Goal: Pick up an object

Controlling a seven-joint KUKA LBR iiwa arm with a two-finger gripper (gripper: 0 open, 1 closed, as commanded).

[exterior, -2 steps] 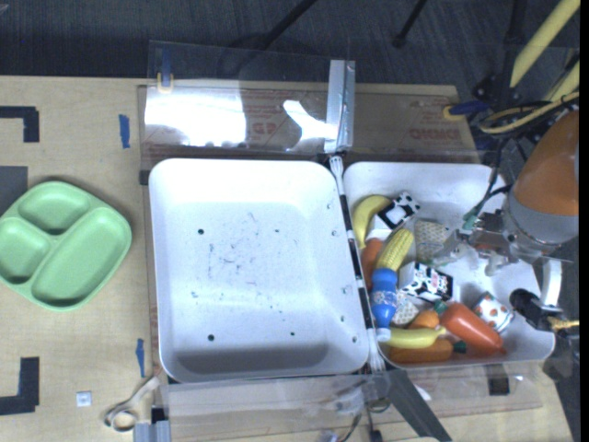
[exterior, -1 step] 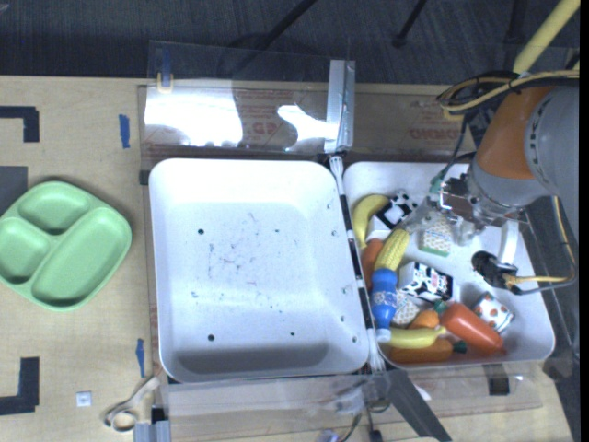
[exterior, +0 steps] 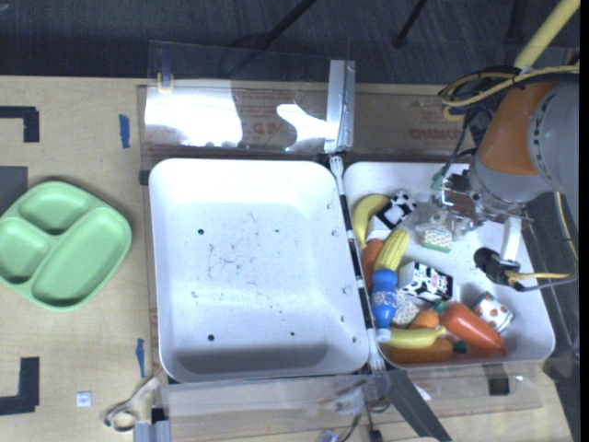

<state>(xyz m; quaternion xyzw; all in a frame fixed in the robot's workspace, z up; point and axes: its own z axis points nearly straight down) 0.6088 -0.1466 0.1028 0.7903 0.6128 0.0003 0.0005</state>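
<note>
The right bin holds a heap of toy food. A yellow banana and a corn cob lie by its left wall, with a blue bottle below them. Two black-and-white spotted items lie in the middle. An orange carrot, a second banana and a small white-and-red ball sit along the front. My gripper reaches in from the right, low over the bin's back half. A pale green-white piece lies right under it. I see nothing clearly held.
The left bin adjoins the right one. A green divided plate lies on the bench at far left. A clear plastic panel stands behind the left bin. Cables hang near the arm.
</note>
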